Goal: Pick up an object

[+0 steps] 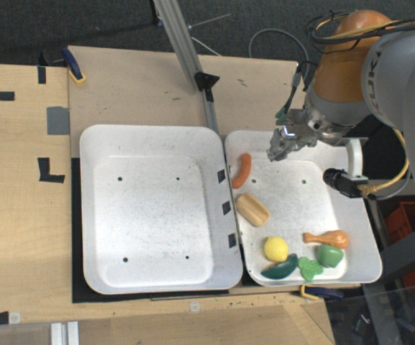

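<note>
My gripper [280, 150] hangs over the far edge of the right bin [362, 264], with nothing seen between its fingers. In that bin an orange sausage [242, 170] lies at the far left, just left of the gripper. A tan bread roll [252, 210] lies nearer the middle left. A yellow lemon [276, 249], a dark green vegetable [280, 269], a light green leafy piece [310, 268], a green pepper [329, 256] and an orange drumstick [327, 238] cluster along the near side.
The left bin [153, 207] sits beside the right one, its rim overlapping at the middle. A slanted metal pole [182, 45] rises from the back of the bench. The grey arm with its orange band [351, 56] fills the upper right.
</note>
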### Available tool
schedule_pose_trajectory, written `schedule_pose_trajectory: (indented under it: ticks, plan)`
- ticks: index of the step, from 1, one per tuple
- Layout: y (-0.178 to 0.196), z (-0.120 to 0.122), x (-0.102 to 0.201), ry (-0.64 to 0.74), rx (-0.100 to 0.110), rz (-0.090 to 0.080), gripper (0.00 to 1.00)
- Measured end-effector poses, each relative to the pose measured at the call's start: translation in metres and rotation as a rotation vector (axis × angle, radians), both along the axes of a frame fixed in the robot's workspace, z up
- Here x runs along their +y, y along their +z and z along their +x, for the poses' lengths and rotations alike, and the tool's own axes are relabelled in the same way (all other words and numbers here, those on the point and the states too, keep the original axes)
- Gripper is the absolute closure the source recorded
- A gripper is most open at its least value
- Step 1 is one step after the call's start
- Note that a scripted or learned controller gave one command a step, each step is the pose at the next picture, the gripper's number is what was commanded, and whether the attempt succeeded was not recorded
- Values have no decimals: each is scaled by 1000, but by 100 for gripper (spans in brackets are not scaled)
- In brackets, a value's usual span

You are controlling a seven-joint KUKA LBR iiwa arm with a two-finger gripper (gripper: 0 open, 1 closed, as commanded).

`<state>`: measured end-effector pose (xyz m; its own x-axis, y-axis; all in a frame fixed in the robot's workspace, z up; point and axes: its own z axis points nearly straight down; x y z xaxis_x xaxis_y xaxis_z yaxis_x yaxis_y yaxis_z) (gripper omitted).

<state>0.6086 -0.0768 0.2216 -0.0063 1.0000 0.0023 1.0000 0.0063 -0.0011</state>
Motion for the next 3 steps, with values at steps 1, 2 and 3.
schedule_pose_trajectory:
  ticks: [1,2,3]
  plan:
    - [-6,-29,46,-1,3,-1,100]
    - [-9,-46,87,-1,3,-2,100]
    - [-12,-67,145,1,3,-1,100]
